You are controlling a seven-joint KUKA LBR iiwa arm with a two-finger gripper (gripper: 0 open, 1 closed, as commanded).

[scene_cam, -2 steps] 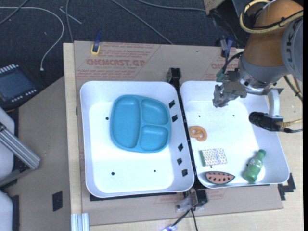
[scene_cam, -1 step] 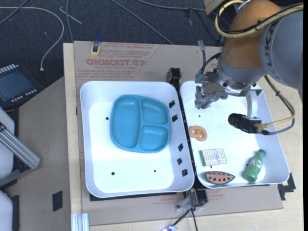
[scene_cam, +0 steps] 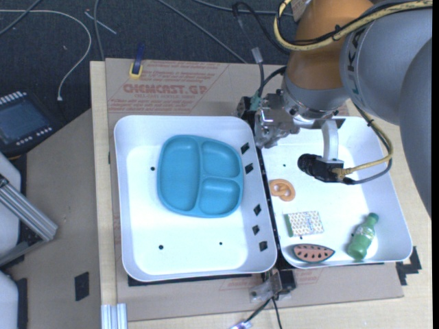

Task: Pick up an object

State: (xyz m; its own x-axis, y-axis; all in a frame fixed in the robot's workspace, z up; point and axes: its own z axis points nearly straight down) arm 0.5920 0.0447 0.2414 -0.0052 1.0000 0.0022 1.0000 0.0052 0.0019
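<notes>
The right bin [scene_cam: 384,184] holds a small orange pretzel [scene_cam: 282,190], a speckled square pad [scene_cam: 304,222], a watermelon-slice toy [scene_cam: 313,253] and a green bottle [scene_cam: 361,237] lying near the front right corner. My gripper [scene_cam: 273,127] hangs from the orange-banded wrist over the back left corner of that bin, close to the wall shared with the left bin. It is well behind the pretzel and apart from every object. The wrist and its cabling cover the tip.
A blue divided plate [scene_cam: 200,175] lies in the left bin [scene_cam: 137,204]. A black fitting with a yellow cable [scene_cam: 321,167] juts from the arm above the middle of the right bin. Cardboard [scene_cam: 171,81] lies under both bins.
</notes>
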